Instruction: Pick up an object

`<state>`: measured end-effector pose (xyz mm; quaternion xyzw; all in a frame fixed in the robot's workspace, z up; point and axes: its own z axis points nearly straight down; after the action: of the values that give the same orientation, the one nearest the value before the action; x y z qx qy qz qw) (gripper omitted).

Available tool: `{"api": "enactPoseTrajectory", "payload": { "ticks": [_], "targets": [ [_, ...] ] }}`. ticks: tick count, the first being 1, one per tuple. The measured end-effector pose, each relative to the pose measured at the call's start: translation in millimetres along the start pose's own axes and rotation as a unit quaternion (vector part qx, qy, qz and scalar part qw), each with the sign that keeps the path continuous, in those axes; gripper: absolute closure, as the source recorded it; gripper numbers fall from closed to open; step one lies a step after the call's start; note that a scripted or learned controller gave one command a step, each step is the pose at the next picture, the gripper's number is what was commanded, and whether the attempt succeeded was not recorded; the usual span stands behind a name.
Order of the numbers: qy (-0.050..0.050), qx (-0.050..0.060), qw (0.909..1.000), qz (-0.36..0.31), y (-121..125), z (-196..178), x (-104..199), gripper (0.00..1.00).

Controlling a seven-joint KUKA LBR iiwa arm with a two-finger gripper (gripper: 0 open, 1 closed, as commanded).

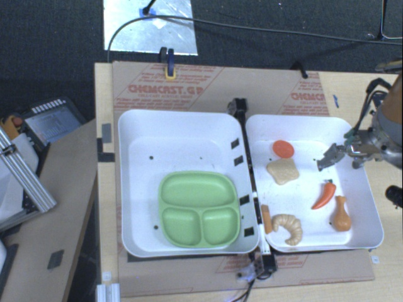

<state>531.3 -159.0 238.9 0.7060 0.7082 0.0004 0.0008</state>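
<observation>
Red "CHEMCAST", perhaps "GP", on the brown sheet (165, 88) behind both bins.

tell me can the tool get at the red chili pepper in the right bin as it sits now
Probably yes. The tool hangs just above the chili pepper, which lies apart from the tan pear-shaped piece beside it, with nothing lying over it.

A grey industrial arm (391, 121), its rounded casing plain and matte, carries a thin band of orange where the upper edge of the housing shows. Black cables (371, 99) loop loosely along its near side, arching clear of the body before running back to the wrist. The wrist narrows into a cluster of silver and dark metal parts, and from it a slim, dark grey gripper (326, 160) tapers to a blunt tip.
</observation>
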Motion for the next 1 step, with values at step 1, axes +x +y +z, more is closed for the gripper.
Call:
{"api": "enactPoseTrajectory", "payload": {
  "ticks": [1],
  "targets": [
    [0.0, 0.001, 1.0, 0.001, -2.5, 47.2, -9.1, 0.0]
  ]
}}
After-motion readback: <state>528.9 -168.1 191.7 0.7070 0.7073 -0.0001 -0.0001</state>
